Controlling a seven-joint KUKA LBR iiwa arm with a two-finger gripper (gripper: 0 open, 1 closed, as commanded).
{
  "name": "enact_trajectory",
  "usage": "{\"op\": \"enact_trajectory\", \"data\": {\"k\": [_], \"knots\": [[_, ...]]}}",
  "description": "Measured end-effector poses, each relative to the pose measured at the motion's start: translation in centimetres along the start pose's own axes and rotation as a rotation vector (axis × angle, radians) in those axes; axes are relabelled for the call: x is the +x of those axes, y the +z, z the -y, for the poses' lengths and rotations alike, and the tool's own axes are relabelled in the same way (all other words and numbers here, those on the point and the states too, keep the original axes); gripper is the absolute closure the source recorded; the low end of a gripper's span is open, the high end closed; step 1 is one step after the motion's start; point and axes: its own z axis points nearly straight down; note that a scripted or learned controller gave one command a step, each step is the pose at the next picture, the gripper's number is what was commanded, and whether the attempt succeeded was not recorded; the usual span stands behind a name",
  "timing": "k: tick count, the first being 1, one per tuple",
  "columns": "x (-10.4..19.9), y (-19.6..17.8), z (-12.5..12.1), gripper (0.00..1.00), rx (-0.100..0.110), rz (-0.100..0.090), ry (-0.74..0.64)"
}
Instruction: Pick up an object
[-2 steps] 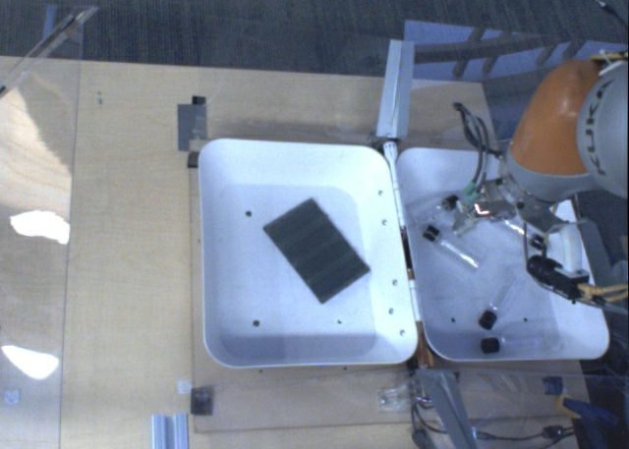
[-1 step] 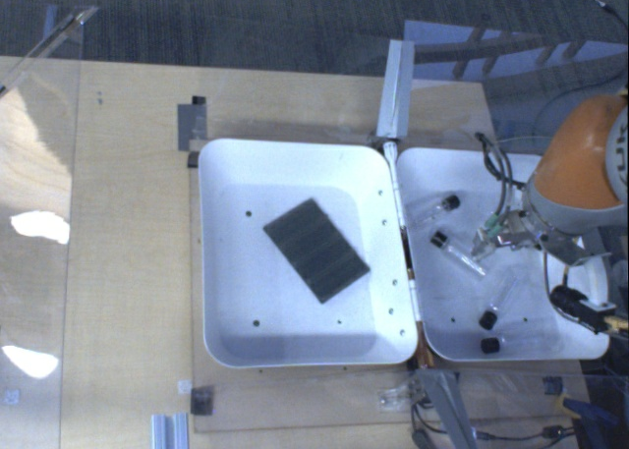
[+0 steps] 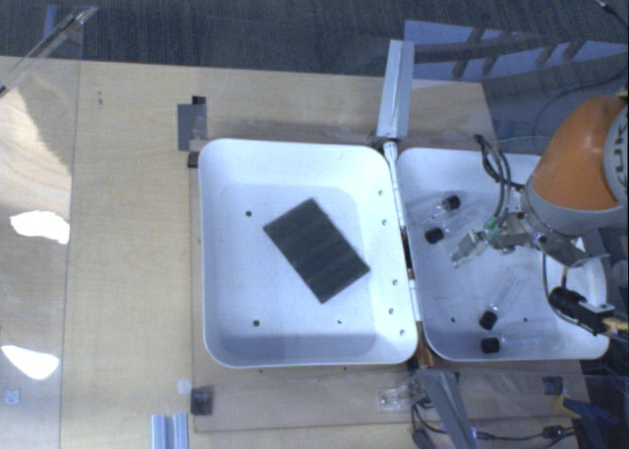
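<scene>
I take the seam between the two bins as my landmark and read from the left. Left of the seam sits one white bin (image 3: pixel 221 339), and in it lies one dark ribbed pad (image 3: pixel 316 249), flat on the floor and turned at a slant, roughly mid-bin. It lies well clear of every wall, which I judge leaves room for a claw to come down around it, though it is thin and flat and may be hard to pinch.

Right of the seam sits the second bin (image 3: pixel 442 344), so two bins in all on the table (image 3: pixel 118 290). Here I count four small black pieces: one (image 3: pixel 451 202) near the top just right of the seam, one (image 3: pixel 432 236) below it, one (image 3: pixel 486 319) lower down, and one (image 3: pixel 489 345) close to the near wall. They look like caps on clear, tube-like things, but the clear parts are too faint for me to count. They are scattered apart, none stacked, so any one could be taken alone.

Farthest right of the seam, the one arm (image 3: pixel 585 167) reaches in over this bin, its claw (image 3: pixel 482 241) low among the small pieces. That placing suggests the pick is aimed at one of them, not the pad. I cannot tell whether the claw is spread or pressed together, nor whether anything is in it.
</scene>
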Motion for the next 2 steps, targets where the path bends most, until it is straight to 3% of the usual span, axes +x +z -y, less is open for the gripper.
{"op": "enact_trajectory", "data": {"k": [1,2], "knots": [[1.8,0.4,-4.4,0.00,0.002,-0.002,-0.036],[1.8,-0.8,-4.7,1.00,-0.004,0.000,-0.039]]}}
